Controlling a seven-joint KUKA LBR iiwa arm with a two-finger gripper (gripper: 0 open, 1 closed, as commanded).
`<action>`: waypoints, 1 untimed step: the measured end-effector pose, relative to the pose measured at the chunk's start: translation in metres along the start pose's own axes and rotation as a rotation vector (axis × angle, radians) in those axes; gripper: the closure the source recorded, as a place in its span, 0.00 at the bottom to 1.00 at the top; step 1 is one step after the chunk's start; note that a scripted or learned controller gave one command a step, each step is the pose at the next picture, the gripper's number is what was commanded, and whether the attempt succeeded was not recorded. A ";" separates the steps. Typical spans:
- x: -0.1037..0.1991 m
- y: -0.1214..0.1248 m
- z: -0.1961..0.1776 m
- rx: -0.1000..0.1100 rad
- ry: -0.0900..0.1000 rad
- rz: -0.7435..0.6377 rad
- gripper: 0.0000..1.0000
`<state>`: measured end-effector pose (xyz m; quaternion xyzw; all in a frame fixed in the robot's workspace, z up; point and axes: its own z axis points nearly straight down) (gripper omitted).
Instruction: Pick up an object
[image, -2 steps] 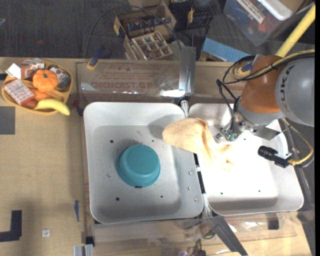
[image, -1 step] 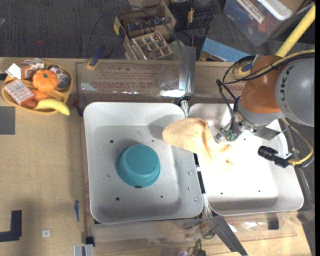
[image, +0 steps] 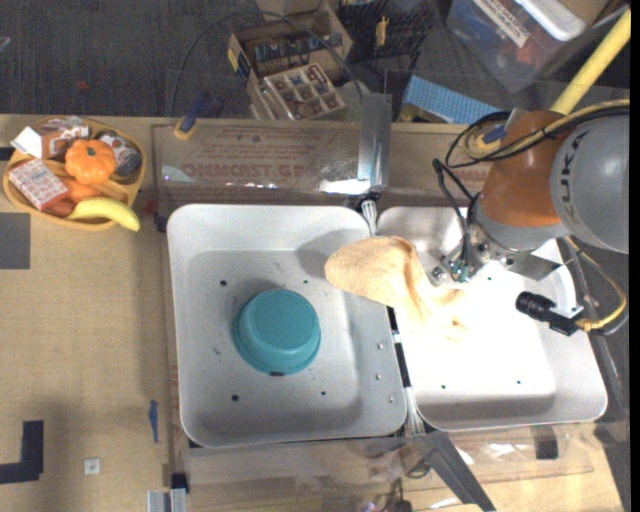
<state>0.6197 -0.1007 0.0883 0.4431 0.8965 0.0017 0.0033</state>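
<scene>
The jaws (image: 450, 270) hung low over the right bin (image: 520, 400), near its upper left corner; whether they stood open or closed could not be told, as the wrist hid them. Just beside them, at nine o'clock, lay the yellow cloth (image: 378, 272), draped across the divide between the bins, its long axis running roughly from ten o'clock to four, with one end trailing into the right bin under the jaws. Farther out at eight o'clock, well apart, a teal bowl (image: 278, 331) sat upside down in the left bin (image: 200, 250). The cloth looked the nearer target
</scene>
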 end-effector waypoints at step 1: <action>0.000 0.000 0.000 0.000 0.000 0.000 0.00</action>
